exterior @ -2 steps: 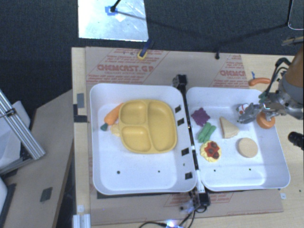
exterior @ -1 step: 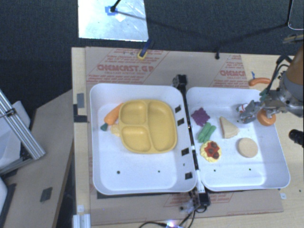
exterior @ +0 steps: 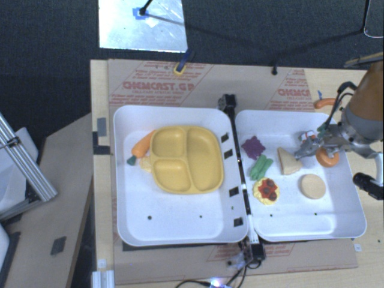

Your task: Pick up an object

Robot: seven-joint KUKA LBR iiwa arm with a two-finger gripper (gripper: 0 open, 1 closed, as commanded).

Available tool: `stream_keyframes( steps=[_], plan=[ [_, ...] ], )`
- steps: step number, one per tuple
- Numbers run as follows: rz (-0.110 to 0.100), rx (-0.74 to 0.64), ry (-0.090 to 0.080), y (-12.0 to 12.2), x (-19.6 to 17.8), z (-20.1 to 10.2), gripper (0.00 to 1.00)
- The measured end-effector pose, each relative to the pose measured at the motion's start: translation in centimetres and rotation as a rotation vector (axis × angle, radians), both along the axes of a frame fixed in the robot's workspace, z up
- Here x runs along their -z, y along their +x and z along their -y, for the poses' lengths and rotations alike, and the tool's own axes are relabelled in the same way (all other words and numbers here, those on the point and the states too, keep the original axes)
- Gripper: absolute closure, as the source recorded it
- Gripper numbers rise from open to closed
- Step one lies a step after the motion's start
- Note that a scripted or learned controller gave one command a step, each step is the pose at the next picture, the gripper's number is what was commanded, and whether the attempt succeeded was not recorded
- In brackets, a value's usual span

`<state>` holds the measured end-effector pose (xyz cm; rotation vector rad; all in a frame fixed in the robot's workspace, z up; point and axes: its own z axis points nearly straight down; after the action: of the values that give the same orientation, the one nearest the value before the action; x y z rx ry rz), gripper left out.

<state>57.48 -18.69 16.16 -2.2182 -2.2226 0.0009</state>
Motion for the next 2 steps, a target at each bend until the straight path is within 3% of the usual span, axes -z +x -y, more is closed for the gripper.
stream_keyframes(
  steps=[2],
  plan=[
    [0.008,-0.001,-0.004,0.6,7.4,-0.9,0.00]
  ],
)
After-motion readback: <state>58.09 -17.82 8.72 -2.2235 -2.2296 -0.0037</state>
